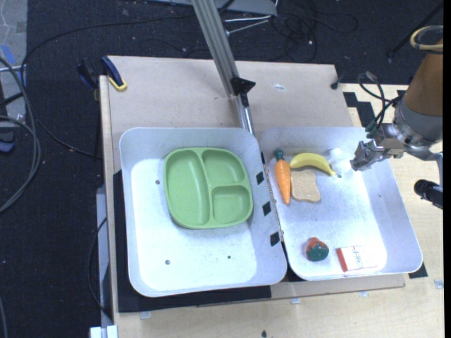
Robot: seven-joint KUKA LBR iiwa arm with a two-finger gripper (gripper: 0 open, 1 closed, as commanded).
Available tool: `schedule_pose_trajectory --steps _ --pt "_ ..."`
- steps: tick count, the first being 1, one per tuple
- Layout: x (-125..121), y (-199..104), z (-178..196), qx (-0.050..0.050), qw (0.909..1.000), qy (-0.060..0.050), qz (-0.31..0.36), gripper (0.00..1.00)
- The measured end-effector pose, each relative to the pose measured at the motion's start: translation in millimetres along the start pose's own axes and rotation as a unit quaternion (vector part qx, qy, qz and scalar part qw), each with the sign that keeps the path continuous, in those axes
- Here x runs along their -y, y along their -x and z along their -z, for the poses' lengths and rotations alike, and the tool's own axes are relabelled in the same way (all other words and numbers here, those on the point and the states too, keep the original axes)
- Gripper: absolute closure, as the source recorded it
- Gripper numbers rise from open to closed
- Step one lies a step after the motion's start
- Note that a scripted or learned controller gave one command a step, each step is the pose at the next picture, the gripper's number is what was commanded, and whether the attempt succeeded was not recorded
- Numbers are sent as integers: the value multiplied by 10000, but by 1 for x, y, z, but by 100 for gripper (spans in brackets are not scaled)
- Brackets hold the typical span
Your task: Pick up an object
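Five small items are laid loose in the right shallow white bin, prob. spread apart so each can be gripped singly: 1 orange plastic carrot, 1 yellow toy banana, 1 tan bread slice, 1 red-and-green round toy, 1 red-and-white small box. One green divided plastic plate is set in the left white bin. The grey two-finger gripper is poised at the right bin's far edge, near the banana; nothing is seen held. Jaw state: can't be told.
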State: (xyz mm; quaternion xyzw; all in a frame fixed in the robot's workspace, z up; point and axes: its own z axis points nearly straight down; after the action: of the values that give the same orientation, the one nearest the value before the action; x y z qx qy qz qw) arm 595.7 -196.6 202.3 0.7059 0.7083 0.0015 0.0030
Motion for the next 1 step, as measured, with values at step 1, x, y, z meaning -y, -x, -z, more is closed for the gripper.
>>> schedule_pose_trajectory --steps 1 --pt "-2 0 51 1 10000 -1 -2 100"
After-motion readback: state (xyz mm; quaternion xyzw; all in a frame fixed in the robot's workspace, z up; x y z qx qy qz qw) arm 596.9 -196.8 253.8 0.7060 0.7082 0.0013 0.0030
